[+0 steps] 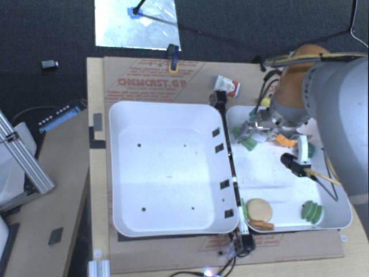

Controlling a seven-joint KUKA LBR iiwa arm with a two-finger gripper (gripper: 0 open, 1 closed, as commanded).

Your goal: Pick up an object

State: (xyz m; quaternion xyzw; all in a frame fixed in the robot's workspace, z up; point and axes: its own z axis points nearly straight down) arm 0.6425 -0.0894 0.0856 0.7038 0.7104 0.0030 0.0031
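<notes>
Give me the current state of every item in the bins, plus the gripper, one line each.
Gripper: low at the right bin's far-left corner, over a green piece.
Green piece: lying on the bin floor, under the gripper.
Orange piece: lying flat, partly hidden by the arm.
Tan round object: resting at the near-left corner.
Green ridged object: resting near the front wall.
Left bin: sitting beside the right bin.

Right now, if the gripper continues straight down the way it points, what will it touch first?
Probably the green object lying just below the gripper in the right bin; depth is hard to judge from above.
</notes>
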